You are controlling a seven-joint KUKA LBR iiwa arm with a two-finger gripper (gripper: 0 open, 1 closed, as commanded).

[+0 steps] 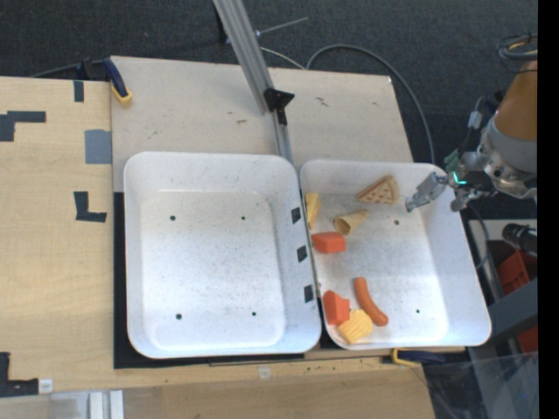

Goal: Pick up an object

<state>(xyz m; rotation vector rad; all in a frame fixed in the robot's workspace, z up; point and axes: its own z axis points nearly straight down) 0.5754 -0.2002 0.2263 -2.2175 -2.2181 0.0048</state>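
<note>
- Bench: pale wooden top (52,234) on dark carpet floor, grey tape patches at left, a blue-and-yellow clamp (118,81) at the back edge.
- Slanted aluminium pole (249,46) crosses the top of the view and ends at the seam between the bins.
- Two shallow white plastic bins side by side: left bin (210,251), right bin (419,260).
- Right bin contents: tan triangular sandwich slice (378,191) near the back, beige cone (351,223) just below it, small yellow piece (311,209) at the left wall, orange-red block (328,243) beside the cone.
- Front of right bin: orange sausage (369,300), red chunk (336,307) and yellow corn piece (355,326), clustered close together.
- Grey arm comes in from the right; two-finger gripper (434,192) sits over the right bin's back right corner, near the sandwich slice but apart from it.
- Claw: fingers look spread apart, nothing between them.
</note>
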